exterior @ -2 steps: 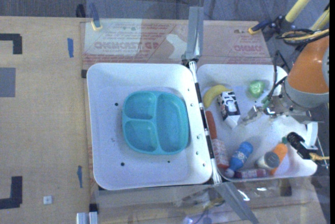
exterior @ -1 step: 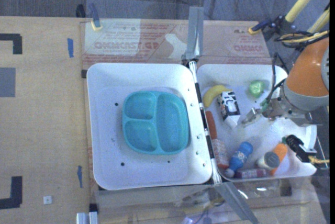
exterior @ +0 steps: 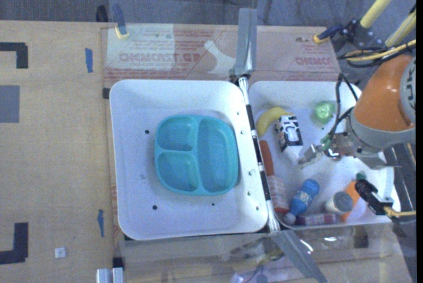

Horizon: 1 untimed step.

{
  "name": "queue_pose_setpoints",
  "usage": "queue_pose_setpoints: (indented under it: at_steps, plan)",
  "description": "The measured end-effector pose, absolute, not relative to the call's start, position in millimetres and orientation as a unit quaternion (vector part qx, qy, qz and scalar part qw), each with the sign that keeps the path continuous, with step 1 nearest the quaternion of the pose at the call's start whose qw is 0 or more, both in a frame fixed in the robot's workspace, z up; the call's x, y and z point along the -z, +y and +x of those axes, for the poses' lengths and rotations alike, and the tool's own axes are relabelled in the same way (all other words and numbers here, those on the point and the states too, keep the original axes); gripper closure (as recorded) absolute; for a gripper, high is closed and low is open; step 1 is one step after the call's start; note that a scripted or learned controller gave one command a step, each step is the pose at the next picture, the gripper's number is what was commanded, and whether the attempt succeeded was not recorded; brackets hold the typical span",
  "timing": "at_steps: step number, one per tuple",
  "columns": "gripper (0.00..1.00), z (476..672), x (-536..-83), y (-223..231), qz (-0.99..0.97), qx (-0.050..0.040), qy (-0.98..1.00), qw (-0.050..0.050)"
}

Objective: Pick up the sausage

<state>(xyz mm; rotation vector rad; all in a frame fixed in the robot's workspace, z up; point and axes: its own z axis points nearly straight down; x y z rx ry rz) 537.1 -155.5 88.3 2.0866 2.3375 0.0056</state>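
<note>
The sausage [exterior: 266,157] is a slim reddish-brown stick lying lengthwise against the left wall of the right bin [exterior: 344,91]. My gripper [exterior: 318,150] hangs over the middle of that bin, to the right of the sausage and well apart from it. Its fingers are open with nothing between them. The orange band [exterior: 386,100] of the arm sits above and to the right of it.
A banana [exterior: 271,118], a black-and-white carton [exterior: 289,131] and a green item [exterior: 324,110] lie at the back of the right bin. A blue bottle [exterior: 305,196], an orange-capped bottle [exterior: 350,200] and other small things crowd its front. The left bin [exterior: 132,103] holds a teal divided plate [exterior: 196,154].
</note>
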Motion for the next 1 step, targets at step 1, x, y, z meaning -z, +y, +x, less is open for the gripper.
queue_pose_setpoints:
  at_steps: [1]
  plan:
    - [0.00, 556.8, -87.6, -202.4, 0.662, -0.0014, 0.750, 0.004]
